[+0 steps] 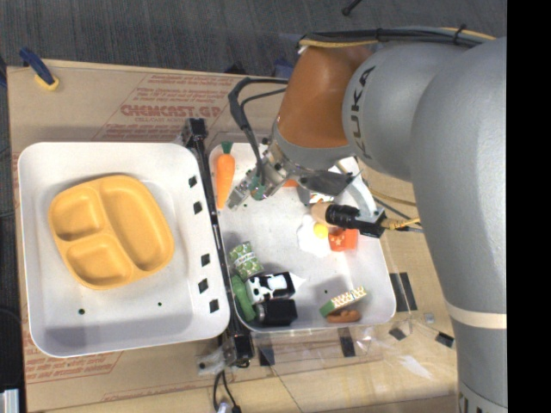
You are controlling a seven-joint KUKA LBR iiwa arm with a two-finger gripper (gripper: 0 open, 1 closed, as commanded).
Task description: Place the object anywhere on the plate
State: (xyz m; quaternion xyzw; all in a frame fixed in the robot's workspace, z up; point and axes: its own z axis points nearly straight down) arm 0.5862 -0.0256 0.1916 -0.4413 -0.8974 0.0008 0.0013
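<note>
Arm (413, 136): grey, orange band, reaching over the right bin (379, 291), covering its upper half.

Left bin (34, 231): holds the yellow plate (108, 229), three compartments, nothing visible on it.

Right bin contents, placed relative to the carrot (224, 172): the carrot lies against the bin's left wall at the top, long axis running up-down, green top toward the far edge. Below it, a green-and-white packet (244, 257), then a black-and-white toy (274, 287). Down and right, a red block (343, 239) beside a pale fried-egg piece (312, 233), and a small layered sandwich-like item (344, 303) near the bin's bottom right corner.

Gripper (258, 183): low in the bin, just right of the carrot, near its lower half. Fingers too small and cluttered to read; cannot tell their opening or any hold.

Judgement: which object is the target is unclear; the carrot is nearest, lying left of the gripper. The plate is further left, across the divider.
</note>
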